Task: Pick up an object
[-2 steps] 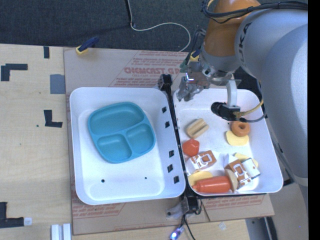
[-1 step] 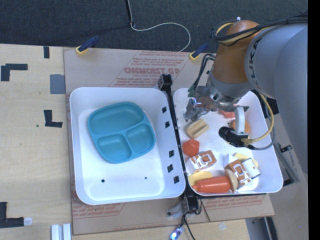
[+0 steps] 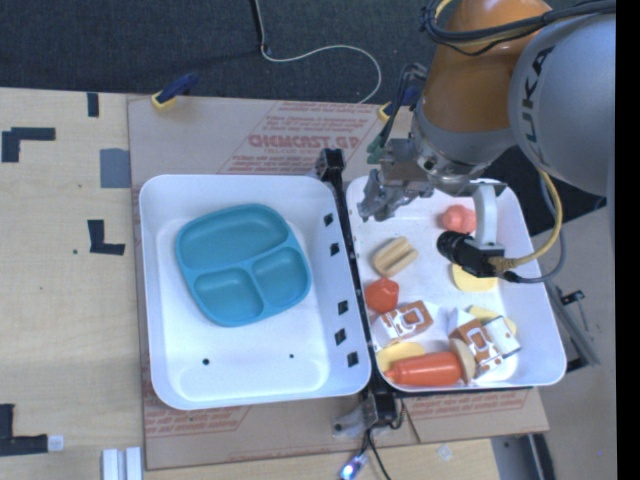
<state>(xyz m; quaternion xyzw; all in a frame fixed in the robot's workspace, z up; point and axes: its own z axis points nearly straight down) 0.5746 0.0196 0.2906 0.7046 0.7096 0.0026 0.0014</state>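
The arm enters from the right, its orange band high in the frame, and places the gripper (image 3: 383,196) over the upper left corner of the right bin (image 3: 528,236), close to the divider between the bins. Whether its jaws stand wide or narrow cannot be told from this angle; nothing is seen held between them.

Contents of the right bin: a tan bun-shaped piece (image 3: 394,256) lies just below the gripper, apart from it. Below that sits a small red-orange block (image 3: 381,294), then a waffle-like square (image 3: 407,320), with a long red sausage-shaped piece (image 3: 428,369) at the bottom edge. A white and brown item (image 3: 486,341) lies at lower right, a pink piece (image 3: 459,216) near the top.

The left bin (image 3: 160,268) holds a blue divided plate (image 3: 243,263), lying flat
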